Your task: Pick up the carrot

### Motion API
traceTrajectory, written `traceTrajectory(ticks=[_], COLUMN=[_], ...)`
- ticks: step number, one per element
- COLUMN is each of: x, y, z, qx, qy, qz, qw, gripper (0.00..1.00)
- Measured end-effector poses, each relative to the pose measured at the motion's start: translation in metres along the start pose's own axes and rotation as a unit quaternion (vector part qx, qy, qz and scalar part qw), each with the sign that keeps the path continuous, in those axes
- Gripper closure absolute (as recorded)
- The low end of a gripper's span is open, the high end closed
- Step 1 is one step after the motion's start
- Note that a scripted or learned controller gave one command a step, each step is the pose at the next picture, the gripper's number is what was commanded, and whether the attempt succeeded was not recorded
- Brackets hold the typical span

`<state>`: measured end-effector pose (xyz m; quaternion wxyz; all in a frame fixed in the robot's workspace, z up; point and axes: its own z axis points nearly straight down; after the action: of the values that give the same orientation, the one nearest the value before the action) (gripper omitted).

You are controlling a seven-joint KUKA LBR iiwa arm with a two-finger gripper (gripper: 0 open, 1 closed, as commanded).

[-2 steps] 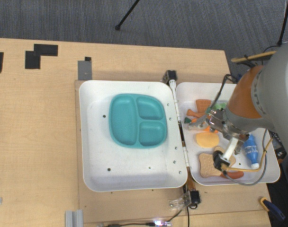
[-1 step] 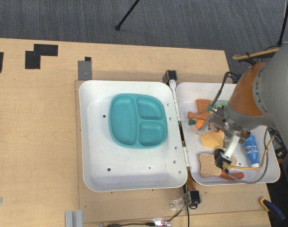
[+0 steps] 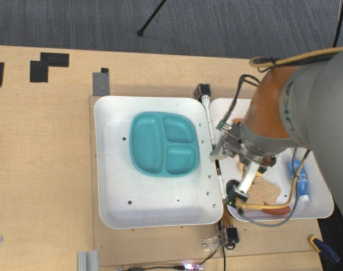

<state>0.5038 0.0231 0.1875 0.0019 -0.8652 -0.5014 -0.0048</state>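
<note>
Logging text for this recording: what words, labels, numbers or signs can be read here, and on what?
No text can be read.
The blue and white tube in the right bin may bear print, but it is too blurred to read.
The teal plate looks plain.

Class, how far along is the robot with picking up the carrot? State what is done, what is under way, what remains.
Done: the arm is over the right bin. Under way: its wrist hangs low above the bread slice. Left: an orange-red stick, perhaps the carrot, lies in the bin by the near rim, not seen lifted, so the grasp and lift remain.
</note>
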Motion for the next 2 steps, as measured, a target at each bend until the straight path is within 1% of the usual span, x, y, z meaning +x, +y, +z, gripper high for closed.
traceTrajectory(ticks=[1, 2], x=[-0.012, 0.035], y=[-0.012, -0.040], z=[0.004, -0.004], qx=[0.002, 0.001], qy=[-0.005, -0.005], qz=[0.114, 0.228], qw=[0.9935, 0.9737], gripper=[1.00, 1.00])
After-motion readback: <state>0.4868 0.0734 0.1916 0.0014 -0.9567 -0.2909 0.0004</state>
